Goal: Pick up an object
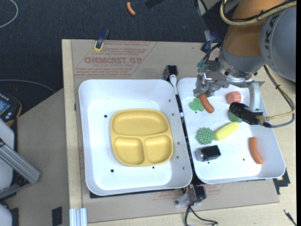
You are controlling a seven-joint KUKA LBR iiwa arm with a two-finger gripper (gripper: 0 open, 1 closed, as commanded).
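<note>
Landmark = yellow plastic corn cob [226, 130], lying at a slant approx mid right white bin [237, 168].

- Grey two-finger gripper [205, 86]: up-left of corn, over far-left part of same bin, arm w/ orange band reaching in from the right. Gripper's lower end sits right at top end of the orange-red toy sausage [206, 103]. Can't tell how wide it is open, or whether it has hold of anything.
- Sausage: up-left of corn, slanted, lower end pointing twd corn, well apart from it.
- Flat green leaf-shaped piece [194, 105]: just left of sausage, touching or nearly so; further up-left of corn.
- Pink-orange rounded piece [233, 97]: straight above corn, nr far rim.
- Green knobbly round toy, broccoli-like [205, 135]: touching corn's left end.
- Black block w/ silver end [208, 153]: below-left of corn, nr but apart.
- 2nd orange sausage-shaped piece [256, 149]: below-right of corn, apart.
- Yellow three-compartment plastic plate [141, 136]: well left of corn, centred in left white bin [94, 126].
</note>
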